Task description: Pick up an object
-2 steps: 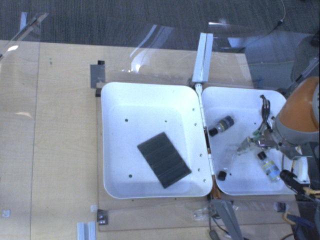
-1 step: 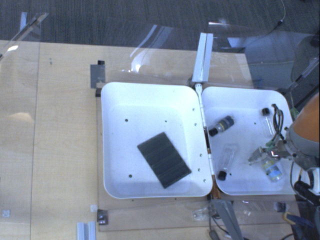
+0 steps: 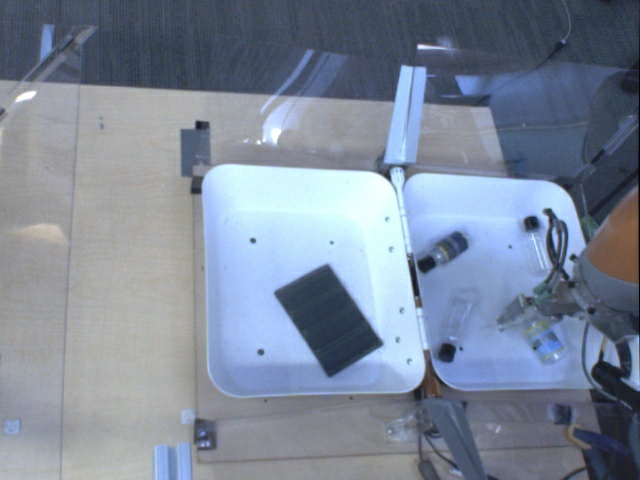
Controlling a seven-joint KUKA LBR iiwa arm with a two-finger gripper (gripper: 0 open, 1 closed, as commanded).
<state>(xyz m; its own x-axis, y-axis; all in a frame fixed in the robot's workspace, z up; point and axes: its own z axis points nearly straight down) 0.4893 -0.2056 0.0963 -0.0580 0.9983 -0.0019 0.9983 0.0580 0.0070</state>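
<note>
— Camera view first: where to find the tool (image 3: pixel 525 311)?

— Low over the right bin (image 3: pixel 480 193), near its right edge, closer to the front corner than the back. Spread or pressed together? Cannot tell; too blurred and tangled with what lies beneath.

— Holding anything?

— Nothing visibly pinched.

— Nearest candidate?

— Probably the blue vial (image 3: pixel 547 347), just beside the tool, toward the front right corner of the right bin. Long axis hard to read, perhaps running back to front. Touching the tool or apart: cannot tell.

— Other options?

— Clear bottle (image 3: pixel 459 320), toward the bin's left edge, well apart from the tool, long axis roughly back to front, dark cap at the front end. Dark bottle (image 3: pixel 443 250) behind it, lying slantwise. Tube (image 3: pixel 537 248) near the back right corner, just behind the tool, dark cap at its far end. Slab (image 3: pixel 328 319) alone in the left bin (image 3: pixel 215 268), turned at a slant, much farther off across the counter (image 3: pixel 110 268).

— So, for the coming move?

— Likely a short shift toward the front right corner for the blue vial, closing across its narrow side.

— Brands, labels, writing?

— Blue patch on the vial, nothing legible anywhere.
</note>
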